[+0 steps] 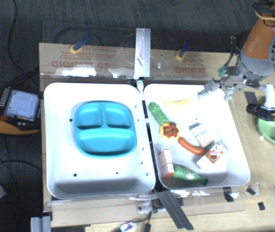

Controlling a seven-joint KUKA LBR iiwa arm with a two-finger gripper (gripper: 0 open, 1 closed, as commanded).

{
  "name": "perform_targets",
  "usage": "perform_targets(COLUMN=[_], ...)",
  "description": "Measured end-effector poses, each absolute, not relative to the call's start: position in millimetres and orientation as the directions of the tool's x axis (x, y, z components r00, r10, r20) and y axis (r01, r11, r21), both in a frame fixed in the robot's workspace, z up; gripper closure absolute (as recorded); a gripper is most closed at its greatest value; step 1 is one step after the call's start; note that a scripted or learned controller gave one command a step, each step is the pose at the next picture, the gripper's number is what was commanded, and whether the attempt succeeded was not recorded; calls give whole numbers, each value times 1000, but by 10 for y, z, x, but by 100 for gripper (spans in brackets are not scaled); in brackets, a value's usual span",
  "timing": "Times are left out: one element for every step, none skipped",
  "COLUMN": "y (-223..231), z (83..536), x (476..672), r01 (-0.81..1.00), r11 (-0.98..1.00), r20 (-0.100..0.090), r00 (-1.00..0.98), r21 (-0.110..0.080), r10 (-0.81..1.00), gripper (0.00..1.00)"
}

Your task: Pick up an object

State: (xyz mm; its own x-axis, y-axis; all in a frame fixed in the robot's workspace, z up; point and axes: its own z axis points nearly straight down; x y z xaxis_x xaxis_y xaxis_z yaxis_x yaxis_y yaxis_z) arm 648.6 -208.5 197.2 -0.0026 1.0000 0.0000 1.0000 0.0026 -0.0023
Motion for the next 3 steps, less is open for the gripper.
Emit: perform_targets(y=[-1812,-1999,-1940], z=[1141,1731,934], x=[5802,5784,5802], r01=[971,973,985], r11=[239,-229,-170], r20=[1,-3,0], r00=[-239,229,170], r21=[-2,-2,-2], r10=[971,973,985], gripper=[0,0,0])
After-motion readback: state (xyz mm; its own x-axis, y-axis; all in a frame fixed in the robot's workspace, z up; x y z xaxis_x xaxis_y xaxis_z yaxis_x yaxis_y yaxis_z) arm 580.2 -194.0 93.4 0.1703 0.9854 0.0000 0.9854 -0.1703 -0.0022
